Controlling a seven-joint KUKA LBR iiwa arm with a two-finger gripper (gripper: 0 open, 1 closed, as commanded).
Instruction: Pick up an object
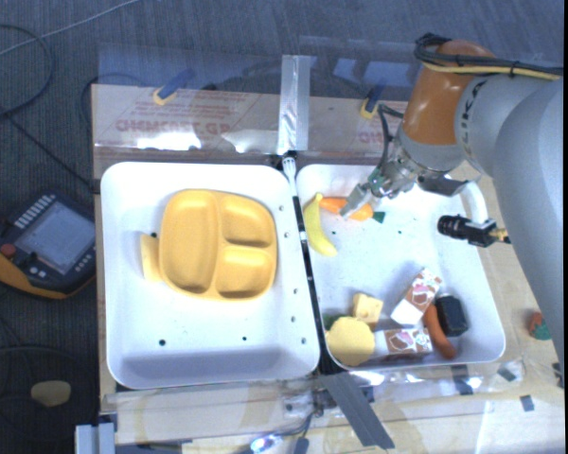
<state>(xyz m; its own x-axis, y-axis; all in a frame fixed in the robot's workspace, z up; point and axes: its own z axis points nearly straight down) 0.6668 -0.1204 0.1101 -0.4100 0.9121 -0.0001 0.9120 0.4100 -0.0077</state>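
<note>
Lemon (349, 340), cheese cube (366, 306) and cartons (420, 295) crowd the right bin's (473, 253) lower edge. Gripper (363, 199) sits upper-centre over the orange carrot (346, 207), banana (317, 225) just left; finger state unreadable. Yellow tray (218, 242) fills left bin (123, 348).

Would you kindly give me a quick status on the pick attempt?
Gripper low in right bin, at orange piece. Banana close alongside. Grasp unconfirmed.
</note>
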